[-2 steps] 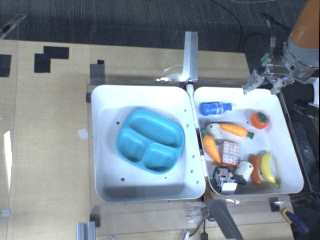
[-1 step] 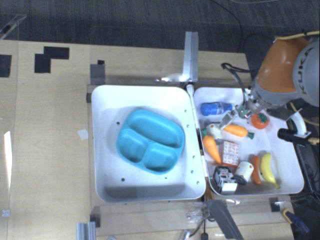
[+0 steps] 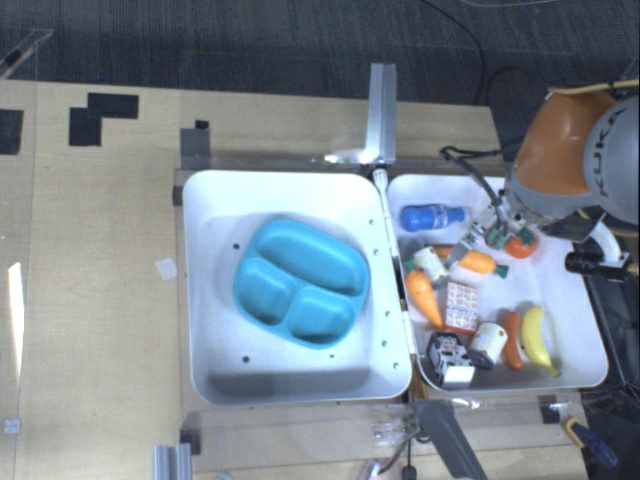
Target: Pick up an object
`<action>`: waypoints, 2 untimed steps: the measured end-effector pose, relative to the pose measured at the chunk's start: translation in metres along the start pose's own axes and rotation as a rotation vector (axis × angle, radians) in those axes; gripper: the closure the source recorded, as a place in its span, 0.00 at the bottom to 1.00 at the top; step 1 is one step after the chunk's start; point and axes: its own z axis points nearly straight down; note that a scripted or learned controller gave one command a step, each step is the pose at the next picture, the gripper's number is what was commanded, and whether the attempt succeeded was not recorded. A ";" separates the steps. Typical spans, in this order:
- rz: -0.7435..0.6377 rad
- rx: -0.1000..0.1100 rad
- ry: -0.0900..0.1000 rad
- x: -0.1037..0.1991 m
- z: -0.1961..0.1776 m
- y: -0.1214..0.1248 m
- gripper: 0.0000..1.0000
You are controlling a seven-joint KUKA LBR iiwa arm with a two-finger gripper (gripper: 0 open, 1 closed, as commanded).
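Dark carpet runs behind a pale wooden bench (image 3: 90,298) that carries two shallow white bins side by side. In the left white bin (image 3: 215,368) lies a blue plastic tray with three compartments (image 3: 300,280). The right white bin (image 3: 590,363) holds the clutter: a blue plastic bottle lying on its side (image 3: 432,217) near the far wall, an orange toy carrot (image 3: 424,299) beside the dividing wall, a smaller orange piece (image 3: 478,263), a pink-and-white patterned flat packet (image 3: 461,305), a yellow toy banana (image 3: 537,336), a red stick-shaped toy (image 3: 513,340) just beside it, a small white cylinder (image 3: 489,339) and a black-and-white blocky toy (image 3: 452,356) at the near edge.

Reaching in from the right, the grey arm with its orange band has its claw (image 3: 497,230) low over the far part of the right bin, beside a small red round toy (image 3: 519,248) and the smaller orange piece. Whether the claw is spread or clenched cannot be told; the wrist hides it, and nothing is visibly held.

By my judgement the step in hand is the descent onto a target, most likely the red toy or the orange piece. To do it well, the claw should settle on one item, centred over it, so that a neighbour is not pinched along with it. A round toy may roll away, so a straight descent and a slow lift seem wise.
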 end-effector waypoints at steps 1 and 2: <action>-0.001 -0.006 -0.004 -0.001 -0.013 0.003 1.00; -0.144 0.000 0.001 0.046 -0.168 0.041 1.00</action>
